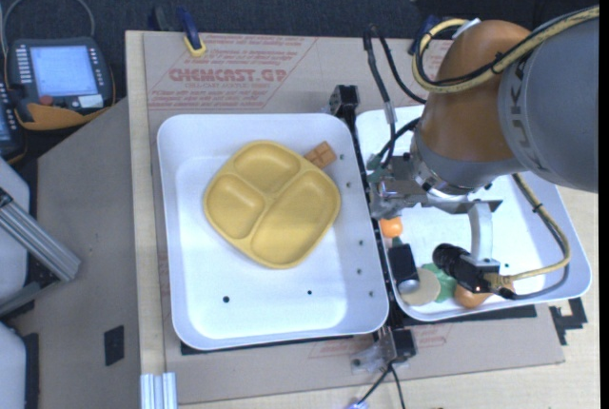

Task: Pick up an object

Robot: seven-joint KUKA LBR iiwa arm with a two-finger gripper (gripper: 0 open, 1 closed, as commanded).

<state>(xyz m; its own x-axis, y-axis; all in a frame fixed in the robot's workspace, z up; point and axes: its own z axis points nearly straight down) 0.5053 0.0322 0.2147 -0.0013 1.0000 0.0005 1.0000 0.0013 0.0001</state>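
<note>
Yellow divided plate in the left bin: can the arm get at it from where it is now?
Probably yes. The yellow divided plate lies uncovered in the left bin, with just a small brown block at its edge. The arm hangs over the right bin, beside it.

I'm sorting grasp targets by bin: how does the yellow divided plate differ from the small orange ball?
The yellow divided plastic plate is broad, flat and split into compartments; the small orange ball is tiny and round. The plate lies in the left white bin, well apart from the arm; the ball sits in the right white bin, close under the arm's wrist. The plate is pale yellow, the ball vivid orange. Each rests on its bin's floor.
</note>
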